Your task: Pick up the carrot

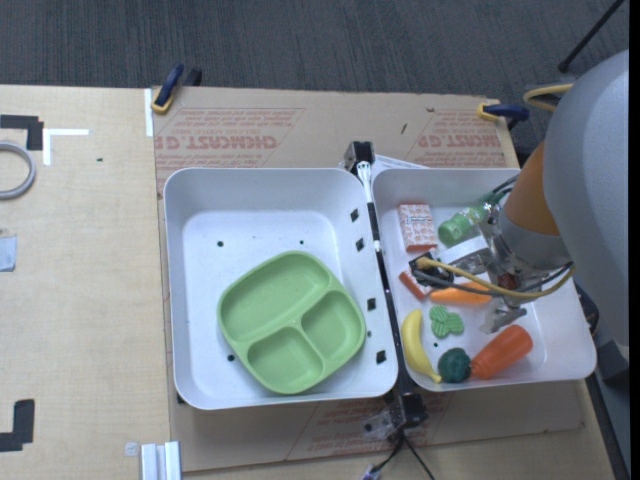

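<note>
Carrot [500, 352] (orange) prob. just beside pincer [499, 311].

A single camera is fixed above my bench [80, 298] and looks down on it at a slant, from far enough back to take in both white bins whole. The left bin [172, 288] sits near the centre of the frame, and the right bin [545, 363] lies toward 3 o'clock. Dark floor [300, 28] runs along the 12 o'clock edge, past the far side of the bench. My arm [600, 148] enters from 3 o'clock, large against the lens.
</note>
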You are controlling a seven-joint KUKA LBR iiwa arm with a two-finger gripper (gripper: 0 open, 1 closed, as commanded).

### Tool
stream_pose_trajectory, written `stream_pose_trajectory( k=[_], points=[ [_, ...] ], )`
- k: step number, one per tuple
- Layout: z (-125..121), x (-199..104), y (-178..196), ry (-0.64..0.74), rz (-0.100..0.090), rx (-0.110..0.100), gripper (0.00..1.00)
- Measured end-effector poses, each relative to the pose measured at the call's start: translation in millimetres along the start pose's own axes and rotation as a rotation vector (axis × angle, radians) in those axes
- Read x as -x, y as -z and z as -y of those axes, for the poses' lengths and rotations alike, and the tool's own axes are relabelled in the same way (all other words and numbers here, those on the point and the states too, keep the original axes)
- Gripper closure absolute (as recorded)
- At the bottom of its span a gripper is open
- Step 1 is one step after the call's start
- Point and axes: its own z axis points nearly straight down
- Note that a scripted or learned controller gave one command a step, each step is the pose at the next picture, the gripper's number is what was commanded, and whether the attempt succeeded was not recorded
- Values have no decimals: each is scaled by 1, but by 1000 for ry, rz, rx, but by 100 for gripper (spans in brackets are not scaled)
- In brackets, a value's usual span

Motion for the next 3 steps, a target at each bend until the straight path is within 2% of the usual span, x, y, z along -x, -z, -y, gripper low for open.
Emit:
stream_pose_trajectory(
  k=[1, 2, 3],
  points=[
    [-2, -19, 11, 4, 0, 0, 0],
    [9, 32, -27, 19, -13, 5, 0],
    [9, 32, -27, 19, -13, 5, 0]
  ],
)
